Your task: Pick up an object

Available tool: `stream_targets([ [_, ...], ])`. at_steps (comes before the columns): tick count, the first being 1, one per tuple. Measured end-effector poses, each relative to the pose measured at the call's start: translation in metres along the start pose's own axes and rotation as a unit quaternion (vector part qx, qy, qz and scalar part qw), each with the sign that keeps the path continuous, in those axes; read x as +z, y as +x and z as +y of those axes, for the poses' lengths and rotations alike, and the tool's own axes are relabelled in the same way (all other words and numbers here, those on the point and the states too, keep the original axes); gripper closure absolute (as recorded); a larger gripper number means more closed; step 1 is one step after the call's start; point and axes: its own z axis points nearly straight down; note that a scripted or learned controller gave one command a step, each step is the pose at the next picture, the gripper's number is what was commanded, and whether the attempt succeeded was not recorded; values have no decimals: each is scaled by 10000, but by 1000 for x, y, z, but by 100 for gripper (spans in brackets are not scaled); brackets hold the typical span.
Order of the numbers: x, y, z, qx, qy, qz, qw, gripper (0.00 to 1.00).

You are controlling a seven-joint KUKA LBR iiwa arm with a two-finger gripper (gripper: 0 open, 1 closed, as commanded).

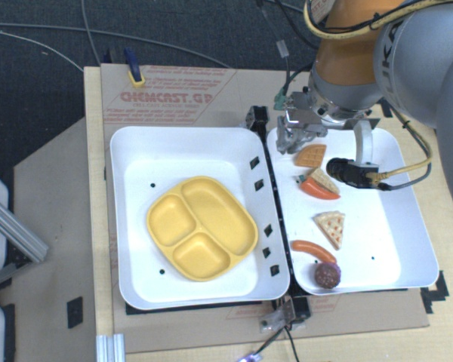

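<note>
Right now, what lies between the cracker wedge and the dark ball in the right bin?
A sausage lies between the wedge and the ball, seen in the camera view.

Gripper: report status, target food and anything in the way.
Gripper low over right bin's far left corner. Toast piece beside it, not held. Sandwich wedge lies next along; yellow tray apart in left bin.

Camera position: fixed above the bench.
Facing: down at a slant.
Coverage: two shallow white plastic bins (128, 202), arm's side right.
</note>
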Motion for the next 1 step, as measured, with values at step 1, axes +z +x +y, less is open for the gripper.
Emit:
stream_targets([
  [1,22,45,5,6,27,-1,10000,100],
])
